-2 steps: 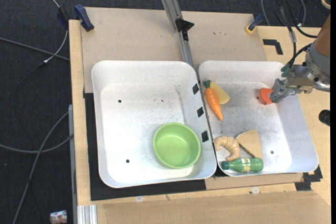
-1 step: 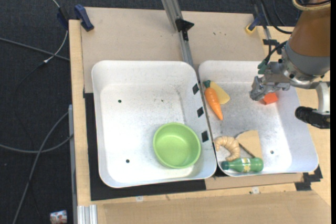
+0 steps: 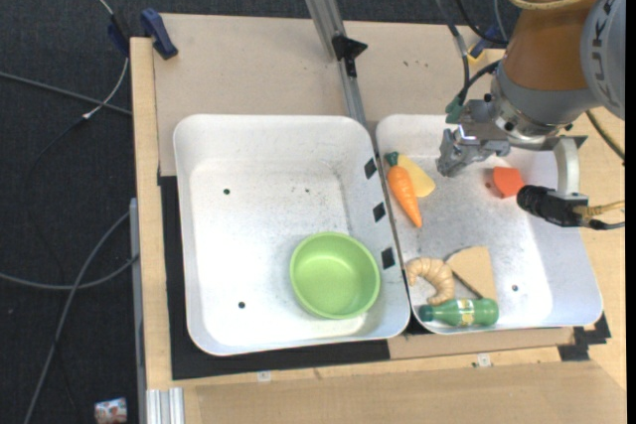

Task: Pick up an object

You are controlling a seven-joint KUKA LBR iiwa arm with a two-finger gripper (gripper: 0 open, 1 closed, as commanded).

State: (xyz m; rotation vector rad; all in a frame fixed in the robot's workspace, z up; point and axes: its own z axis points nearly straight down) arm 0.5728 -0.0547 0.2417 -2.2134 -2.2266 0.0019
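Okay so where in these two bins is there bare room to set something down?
Left bin: bare floor behind and left of the green bowl. Right bin: one bare patch at its right, between the orange-red piece and the green bottle. Its left side is crowded: carrot, tan wedge, gripper above.

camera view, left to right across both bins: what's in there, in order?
green bowl → carrot → gripper → orange-red piece. Skipped because they overlap in the order: pale yellow piece by the carrot, and the near-edge group of peanut-shaped toy, tan wedge and green bottle.
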